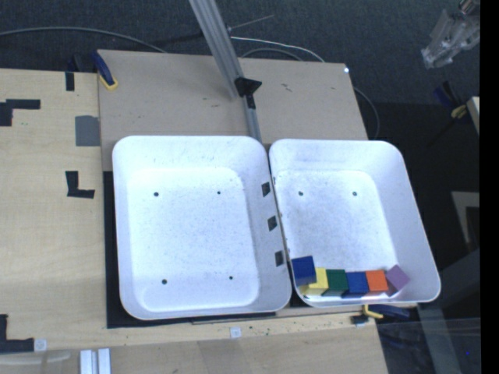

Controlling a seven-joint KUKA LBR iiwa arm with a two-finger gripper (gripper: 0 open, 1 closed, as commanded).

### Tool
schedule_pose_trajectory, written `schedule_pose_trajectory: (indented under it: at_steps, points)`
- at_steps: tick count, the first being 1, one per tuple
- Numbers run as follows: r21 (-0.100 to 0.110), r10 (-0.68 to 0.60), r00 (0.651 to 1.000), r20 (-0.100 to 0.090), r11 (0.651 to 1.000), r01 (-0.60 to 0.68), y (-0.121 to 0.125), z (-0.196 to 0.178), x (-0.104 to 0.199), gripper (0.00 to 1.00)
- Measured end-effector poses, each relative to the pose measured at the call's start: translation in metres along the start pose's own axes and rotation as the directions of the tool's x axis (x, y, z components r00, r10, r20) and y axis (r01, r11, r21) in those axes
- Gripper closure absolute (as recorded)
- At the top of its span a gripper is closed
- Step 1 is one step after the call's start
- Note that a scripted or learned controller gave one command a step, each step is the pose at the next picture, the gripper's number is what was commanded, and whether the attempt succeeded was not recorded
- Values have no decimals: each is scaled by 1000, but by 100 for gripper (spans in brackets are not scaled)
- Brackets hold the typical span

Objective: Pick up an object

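Hand [451, 37]: pale, blurred, at the top right of the camera view, off the tabletop's far right corner and well apart from both bins. Nothing shows between its tips; whether it is released or clenched cannot be told. Step in hand, by judgement: the approach, not yet begun in earnest.

Tabletop [179, 107]: light wood, carrying both bins toward its near edge; black tape marks along its left side.

Left bin [187, 228]: white, shallow, speckled floor, a few small dark dots.

Right bin [343, 209]: white, shallow, set edge to edge with the left bin; all the blocks lie along its near wall.

Metal rail [214, 29]: grey, slanting from the far edge down to a black clamp above the seam between the bins.

Blocks, in a tight row, left to right:
- blue block [302, 268], on top of or just behind the yellow; which, unclear
- yellow block [316, 287]
- green block [336, 280]
- second blue block [357, 282]
- orange block [376, 280]
- purple block [397, 277], tilted, at the near right corner

Next move, by judgement: travel down to the right bin's near wall. Blocks touch one another and the wall, so room for the tips is scant; the upper blue block or the purple end block look most open to a grasp.
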State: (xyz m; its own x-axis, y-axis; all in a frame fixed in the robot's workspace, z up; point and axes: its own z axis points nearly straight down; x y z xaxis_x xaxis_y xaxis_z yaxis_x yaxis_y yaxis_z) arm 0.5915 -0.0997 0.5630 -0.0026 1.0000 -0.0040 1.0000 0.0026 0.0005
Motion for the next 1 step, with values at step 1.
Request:
schedule_pose_trajectory:
  at_steps: [1]
  points:
    - [0,-1,1000,1,1000,1,0,-10,1,100]
